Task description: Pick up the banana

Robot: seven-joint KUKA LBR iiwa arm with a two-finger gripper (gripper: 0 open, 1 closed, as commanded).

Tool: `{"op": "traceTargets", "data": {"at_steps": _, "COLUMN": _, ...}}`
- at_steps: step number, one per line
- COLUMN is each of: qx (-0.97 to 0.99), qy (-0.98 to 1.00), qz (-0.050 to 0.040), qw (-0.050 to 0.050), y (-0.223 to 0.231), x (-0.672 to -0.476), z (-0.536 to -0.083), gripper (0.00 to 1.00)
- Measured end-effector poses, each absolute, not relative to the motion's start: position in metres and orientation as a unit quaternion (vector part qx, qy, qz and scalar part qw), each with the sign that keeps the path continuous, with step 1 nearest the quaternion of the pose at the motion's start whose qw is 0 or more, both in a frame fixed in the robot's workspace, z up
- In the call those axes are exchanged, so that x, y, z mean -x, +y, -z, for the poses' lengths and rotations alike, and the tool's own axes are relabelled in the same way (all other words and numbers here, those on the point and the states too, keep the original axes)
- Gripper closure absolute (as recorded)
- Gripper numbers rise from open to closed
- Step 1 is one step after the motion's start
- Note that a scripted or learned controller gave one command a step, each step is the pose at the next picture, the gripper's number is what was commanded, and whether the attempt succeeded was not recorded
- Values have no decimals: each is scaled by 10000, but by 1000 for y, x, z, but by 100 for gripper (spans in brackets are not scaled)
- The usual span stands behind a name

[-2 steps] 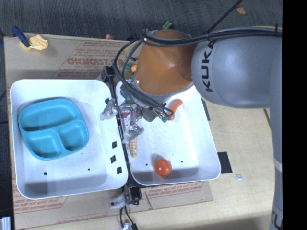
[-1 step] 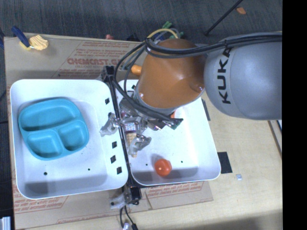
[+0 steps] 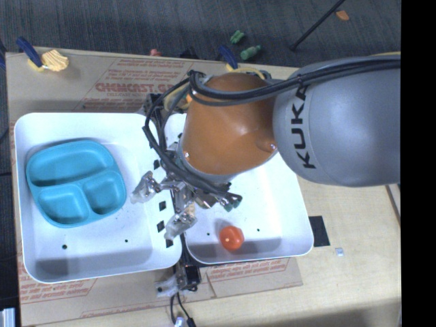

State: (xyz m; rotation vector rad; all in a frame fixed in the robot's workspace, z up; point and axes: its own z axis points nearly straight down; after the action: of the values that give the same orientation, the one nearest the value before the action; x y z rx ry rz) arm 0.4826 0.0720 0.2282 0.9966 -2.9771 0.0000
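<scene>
Gripper (image 3: 178, 206) hangs over the ridge between the two white bins; whether it is open or closed cannot be told. Left bin (image 3: 82, 254) holds a blue tray (image 3: 73, 181), right bin (image 3: 289, 216) an orange ball (image 3: 231, 237).

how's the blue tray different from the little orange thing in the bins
The blue tray is large, flat and split into compartments; the orange object is small, round and undivided. The tray lies in the left bin, clear of the arm; the orange object lies in the right bin, near the gripper. Both rest loose.
</scene>
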Motion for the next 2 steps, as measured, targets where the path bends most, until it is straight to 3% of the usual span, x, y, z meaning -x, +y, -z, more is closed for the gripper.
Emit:
{"op": "traceTargets", "data": {"at_steps": 1, "qx": -5053, "qy": -8629, "qz": 1, "qw": 16, "y": 20, "x": -503, "z": -194, "gripper": 0}}
{"op": "traceTargets", "data": {"at_steps": 2, "qx": -4164, "qy": -9092, "qz": 3, "qw": 13, "y": 76, "x": -476, "z": -191, "gripper": 0}}
